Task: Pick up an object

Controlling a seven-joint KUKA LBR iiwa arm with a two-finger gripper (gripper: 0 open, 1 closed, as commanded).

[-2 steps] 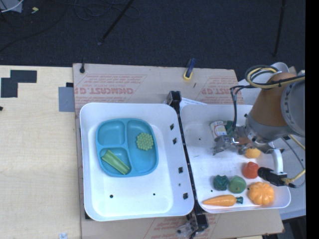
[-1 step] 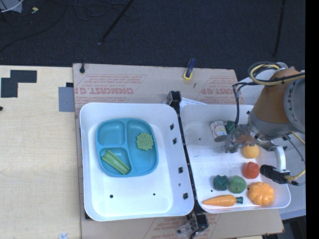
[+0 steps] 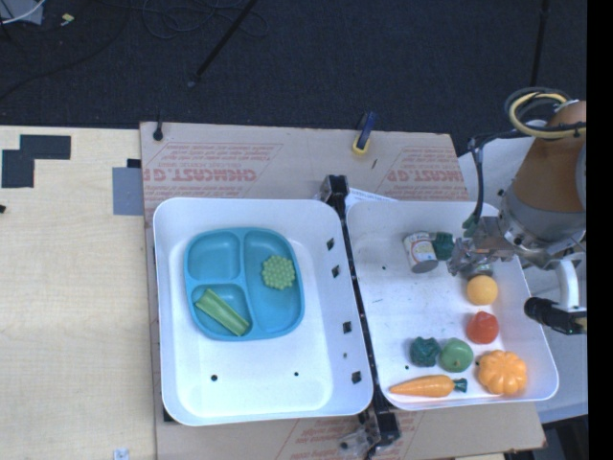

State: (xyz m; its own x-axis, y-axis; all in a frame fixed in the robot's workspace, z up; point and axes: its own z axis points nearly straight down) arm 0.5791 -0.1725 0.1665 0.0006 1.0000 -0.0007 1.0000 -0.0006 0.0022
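Can [image 3: 419, 250] lies on open floor mid right bin [image 3: 383, 295], jaws [image 3: 466, 257] beside it, spread unclear.

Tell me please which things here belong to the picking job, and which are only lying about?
For the job (right bin, beside the gripper):
- small can
- yellow ball
- red tomato
- green fruit
- dark green vegetable
- carrot
- orange pumpkin

Lying about:
- blue divided plate in the left bin, with a green round piece and a green pod
- blue-yellow clamp on the board

Two white bins [image 3: 172, 257], blue plate [image 3: 287, 326] — toy foods, small can [image 3: 419, 250]
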